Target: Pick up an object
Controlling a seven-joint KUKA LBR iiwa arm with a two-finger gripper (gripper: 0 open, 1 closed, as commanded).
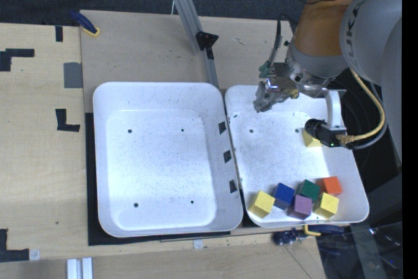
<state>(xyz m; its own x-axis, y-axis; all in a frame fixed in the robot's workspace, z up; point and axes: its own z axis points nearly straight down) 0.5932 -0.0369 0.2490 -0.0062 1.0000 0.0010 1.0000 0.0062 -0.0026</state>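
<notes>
Several small cubes lie along the near edge of the right bin (274,140): a yellow cube (262,204), a blue cube (284,195), a purple cube (302,205), a green cube (309,191), an orange cube (332,185) and another yellow cube (328,205). A further yellow cube (311,137) sits by the bin's right wall, partly hidden by a black cable fitting. My gripper (264,101) hangs over the far left corner of the right bin, well away from the cubes. Nothing shows between its fingers.
The left bin (157,153) stands beside the right one. A slanted metal rod (186,3) crosses the bench behind the bins. A blue and yellow tool (85,23) lies at the far left. Dark tape marks dot the wooden bench.
</notes>
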